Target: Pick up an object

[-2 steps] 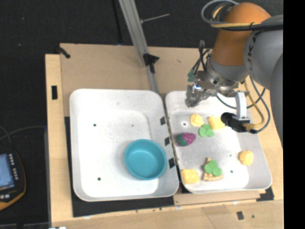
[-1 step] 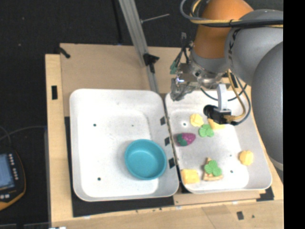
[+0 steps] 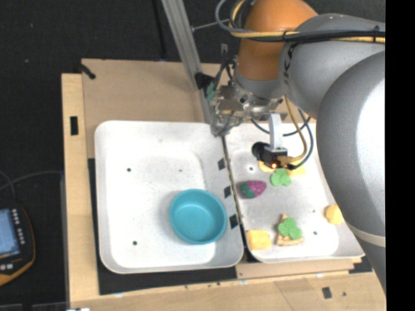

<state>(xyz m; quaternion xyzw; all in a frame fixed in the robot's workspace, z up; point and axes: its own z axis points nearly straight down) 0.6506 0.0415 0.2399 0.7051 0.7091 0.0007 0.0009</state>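
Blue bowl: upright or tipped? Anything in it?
Upright: the bowl sits mouth-up in the left bin, with its round rim and bare blue inside both showing. Nothing in it.

Tan wooden bench (image 3: pixel 139 89) against dark floor (image 3: pixel 39 31), slanted metal pole (image 3: pixel 183 37) behind.

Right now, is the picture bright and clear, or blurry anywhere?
In the camera view, the two white bins are brightly lit; the round blue bowl looks sharp; the big grey arm nearest the camera is soft and blurry; the background above the bench is dark.

2 white bins (image 3: pixel 117 173), handheld pendant (image 3: pixel 13 235)
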